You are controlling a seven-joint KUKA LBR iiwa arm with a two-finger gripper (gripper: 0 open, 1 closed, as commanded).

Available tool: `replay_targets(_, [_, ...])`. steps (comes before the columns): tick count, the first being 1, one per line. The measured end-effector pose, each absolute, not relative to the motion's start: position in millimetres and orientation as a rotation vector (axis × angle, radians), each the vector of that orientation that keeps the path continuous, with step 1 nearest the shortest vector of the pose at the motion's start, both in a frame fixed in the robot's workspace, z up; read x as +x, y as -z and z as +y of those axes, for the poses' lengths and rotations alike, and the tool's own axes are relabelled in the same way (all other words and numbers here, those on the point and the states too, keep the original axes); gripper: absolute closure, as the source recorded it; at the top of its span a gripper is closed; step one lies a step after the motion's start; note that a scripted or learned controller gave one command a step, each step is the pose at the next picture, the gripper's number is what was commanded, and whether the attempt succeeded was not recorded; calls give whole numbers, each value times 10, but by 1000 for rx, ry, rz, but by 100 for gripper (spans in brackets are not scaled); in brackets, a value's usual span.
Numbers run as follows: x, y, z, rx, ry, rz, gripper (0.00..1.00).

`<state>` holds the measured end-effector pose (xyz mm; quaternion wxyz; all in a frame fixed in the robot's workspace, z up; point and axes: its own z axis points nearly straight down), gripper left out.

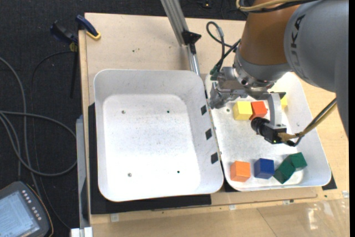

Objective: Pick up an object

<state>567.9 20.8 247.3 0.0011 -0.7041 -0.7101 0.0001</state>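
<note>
- Blocks are lying in the right bin (310, 119), and the end effector (244, 98) is hanging low over that bin's upper part, beside the wall it shares with the left bin (105, 119).
- Whether the end effector is spread or pressed together I cannot tell; the wrist and its grey housing are covering it from above, and nothing is showing in its grip.
- Nearest to it, a yellow block (242, 110) and an orange-red block (259, 109) are sitting side by side, touching or nearly so, just toward the near side of the bin from the wrist.
- I judge this pair to be what the coming move turns on: a short drop and a small shift toward the bin's middle would be bringing the end effector over the yellow one.
- Their closeness is making a clean closure on one block doubtful.
- Another yellow piece (284, 99) is peeking out behind the black fitting (270, 130) on the arm.
- Farther out, along the bin's near edge, an orange block (240, 170), a blue block (264, 168) and a green block (290, 167) are lying in a row, well apart from the end effector.
- Both bins are resting on the bench (138, 47).
</note>
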Motion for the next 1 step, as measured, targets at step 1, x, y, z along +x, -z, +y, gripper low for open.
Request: replay_targets(1, [5395, -2320, 654, -2211, -3, -2227, 100])
